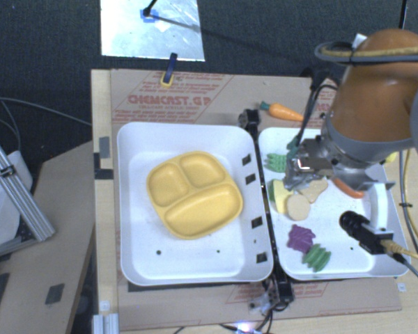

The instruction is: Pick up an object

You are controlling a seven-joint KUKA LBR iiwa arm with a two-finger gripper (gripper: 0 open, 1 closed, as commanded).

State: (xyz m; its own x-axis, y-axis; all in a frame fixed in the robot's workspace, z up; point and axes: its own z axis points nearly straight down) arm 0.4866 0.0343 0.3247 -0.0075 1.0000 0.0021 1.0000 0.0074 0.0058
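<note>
**Arm low over right bin, gripper among the toy food**

Gripper [301, 179] sits down in the right bin [348, 252], near its left wall, on a pale round piece [299, 207] and a light yellow-green wedge [280, 197]. Fingers hidden by the wrist, so open or closed: can't tell. No item visibly between them.

Nearby: green leafy piece [276, 162] just left of the gripper. Purple piece [301, 238] and green piece [317, 257] at the near side, long axes running roughly far-left to near-right. Orange piece [347, 188] pokes out under the arm. Carrot [282, 111] lies outside past the far rim, tip pointing right. Left bin [136, 256] holds a yellow divided plate [194, 193], tilted diagonally.
</note>
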